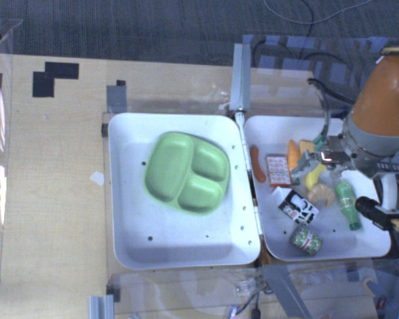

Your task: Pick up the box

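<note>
Two shallow white bins are seen: left bin (130,244) holds a green three-section plastic tray (186,171). Small red-and-white flat box (276,170) is located in right bin (372,244), at 9 o'clock of gripper (312,165). Jaw state can't be told.

Robotics lab: bench-mounted white bins (120,244), loose cables (299,5).

A divided tray (186,172) lies in the left bin (130,244). In the right bin (279,248), a box (277,169) sits at the upper left, a can (306,240) lower down, and a bottle (347,205) to the right.
</note>
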{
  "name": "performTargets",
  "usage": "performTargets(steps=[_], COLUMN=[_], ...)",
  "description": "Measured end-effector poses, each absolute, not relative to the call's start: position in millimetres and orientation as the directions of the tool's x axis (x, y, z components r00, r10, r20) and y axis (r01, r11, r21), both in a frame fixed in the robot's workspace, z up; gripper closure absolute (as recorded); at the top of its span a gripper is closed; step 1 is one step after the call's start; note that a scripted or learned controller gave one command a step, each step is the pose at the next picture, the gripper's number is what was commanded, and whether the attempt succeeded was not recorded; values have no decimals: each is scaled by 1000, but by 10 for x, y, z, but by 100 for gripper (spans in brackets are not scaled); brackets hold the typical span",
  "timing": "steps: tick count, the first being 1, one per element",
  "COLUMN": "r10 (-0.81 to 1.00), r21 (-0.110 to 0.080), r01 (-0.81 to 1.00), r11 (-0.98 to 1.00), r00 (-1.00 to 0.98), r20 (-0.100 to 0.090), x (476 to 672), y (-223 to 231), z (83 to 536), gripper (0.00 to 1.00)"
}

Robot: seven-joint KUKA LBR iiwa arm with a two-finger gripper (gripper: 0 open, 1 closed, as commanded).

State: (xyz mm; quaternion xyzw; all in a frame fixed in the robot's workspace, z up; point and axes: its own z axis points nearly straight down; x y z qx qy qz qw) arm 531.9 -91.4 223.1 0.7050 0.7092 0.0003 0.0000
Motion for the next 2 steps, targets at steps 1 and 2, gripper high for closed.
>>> performTargets(steps=[1, 2], r10=[986, 957], r21=[0, 2], r01=[986, 957], r11=[166, 290], r00=[-166, -290], r20=[1, 0], x=[4881, 4960], y=[-342, -35], z=[1829, 1834], gripper=[0, 0])
